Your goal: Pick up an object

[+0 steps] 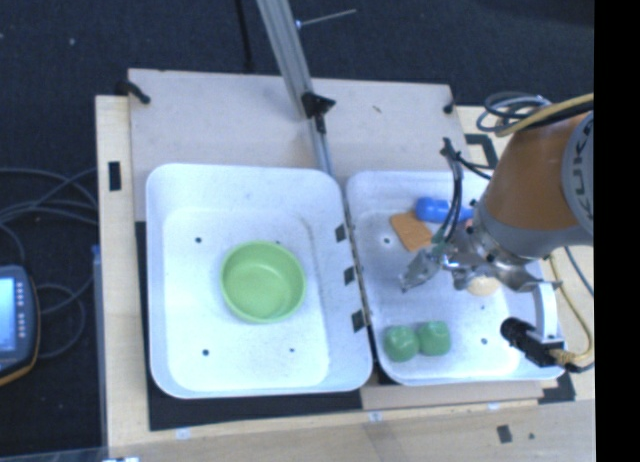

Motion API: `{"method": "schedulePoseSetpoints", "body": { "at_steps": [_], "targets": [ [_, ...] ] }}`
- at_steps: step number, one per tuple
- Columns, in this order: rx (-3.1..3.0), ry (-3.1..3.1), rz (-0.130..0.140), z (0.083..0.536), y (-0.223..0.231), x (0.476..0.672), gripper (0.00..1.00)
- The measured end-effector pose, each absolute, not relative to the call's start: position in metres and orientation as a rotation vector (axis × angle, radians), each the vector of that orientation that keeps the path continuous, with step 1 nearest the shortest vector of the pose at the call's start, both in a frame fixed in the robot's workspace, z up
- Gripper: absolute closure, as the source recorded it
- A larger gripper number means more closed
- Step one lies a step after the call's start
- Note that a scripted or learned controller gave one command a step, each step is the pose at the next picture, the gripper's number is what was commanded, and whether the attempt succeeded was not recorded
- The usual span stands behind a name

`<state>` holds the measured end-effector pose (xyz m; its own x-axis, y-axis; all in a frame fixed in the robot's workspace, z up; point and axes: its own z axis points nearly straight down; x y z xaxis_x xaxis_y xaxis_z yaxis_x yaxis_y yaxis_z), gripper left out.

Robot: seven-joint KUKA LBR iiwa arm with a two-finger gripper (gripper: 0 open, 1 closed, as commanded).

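Observation:
My gripper (436, 268) hangs over the middle of the right bin (400, 195), below the grey and orange arm that comes in from the right. Just behind it lie an orange flat piece (408, 231) and a blue object (431, 210), partly covered by the wrist. A pale yellowish object (484, 288) peeks out beside the gripper on its right. Two green lumps (417, 340) rest side by side near the bin's front, apart from the gripper. I see nothing held.
The left bin (180, 200) holds a green bowl (262, 281) near its middle. A metal pole (285, 40) rises at a slant from behind the two bins. The divider between the bins (352, 270) runs just left of the gripper.

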<state>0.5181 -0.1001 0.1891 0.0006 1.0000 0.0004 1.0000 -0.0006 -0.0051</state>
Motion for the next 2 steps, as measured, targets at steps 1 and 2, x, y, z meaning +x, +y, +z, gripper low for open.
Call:
{"method": "schedulePoseSetpoints", "body": {
  "at_steps": [1,2],
  "targets": [
    [-2.221,-2.218,0.005,0.137,-0.11,0.521,0.0],
    [-2.225,-2.22,-0.003,0.15,-0.11,0.523,1.0]
  ]
}}
